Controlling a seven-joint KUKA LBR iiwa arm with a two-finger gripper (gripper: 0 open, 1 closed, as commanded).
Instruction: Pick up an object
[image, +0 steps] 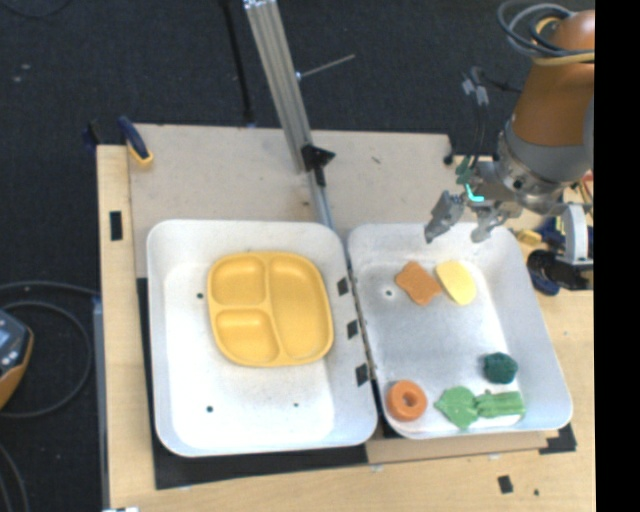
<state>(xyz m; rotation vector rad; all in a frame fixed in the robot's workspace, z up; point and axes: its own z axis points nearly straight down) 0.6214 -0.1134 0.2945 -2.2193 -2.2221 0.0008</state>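
Note:
The right bin (520, 330) holds several items. A brown-orange block (418, 283) and a pale yellow oval piece (457, 282) lie side by side near its far edge. A dark green ball (499, 367), a light green flat toy (478, 406) and an orange ring (406, 400) lie along its near edge. My gripper (462, 220) hovers over the far edge of this bin, just above the yellow piece, with its fingers spread and nothing between them.
A yellow divided plate (270, 307) lies in the left bin (180, 400). A slanted metal pole (285, 90) rises behind the bins. Bare bin floor lies in the middle of the right bin.

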